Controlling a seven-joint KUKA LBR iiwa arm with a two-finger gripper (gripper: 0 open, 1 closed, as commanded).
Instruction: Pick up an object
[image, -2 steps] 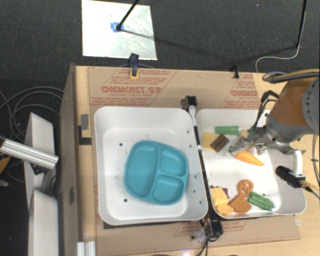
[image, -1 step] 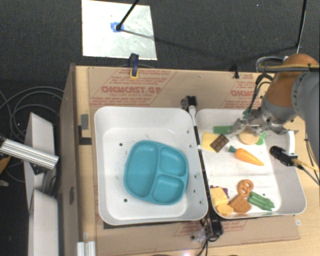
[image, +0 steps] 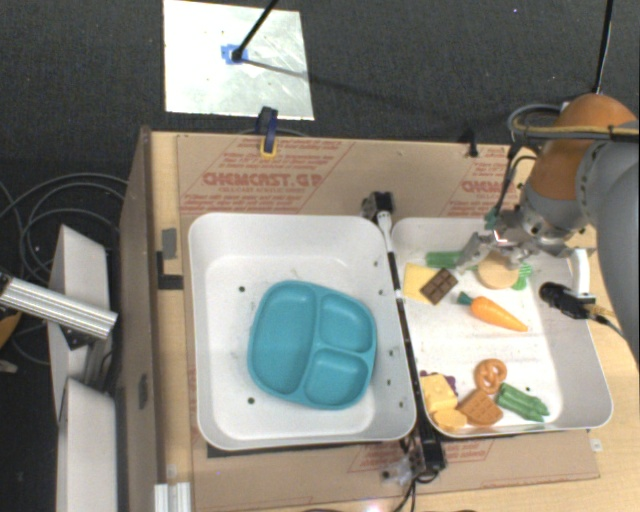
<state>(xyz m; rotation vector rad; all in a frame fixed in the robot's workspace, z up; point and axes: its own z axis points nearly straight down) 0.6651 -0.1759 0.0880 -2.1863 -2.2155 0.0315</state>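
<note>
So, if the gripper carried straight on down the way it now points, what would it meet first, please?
Most likely the round tan piece of toy food right under the gripper in the right bin; depth is hard to judge from this slanted view.

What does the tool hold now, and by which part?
It cannot be told. The tool hangs low over a tan round piece in the right bin; no grasp is visible.

The grey KUKA arm with the orange band above its wrist (image: 585, 150) reaches in from the right and bends downward — its wrist sits low over the far part of the bench. The metallic two-finger gripper (image: 497, 250) points down, its fingers (image: 474, 246) splayed apart.
</note>
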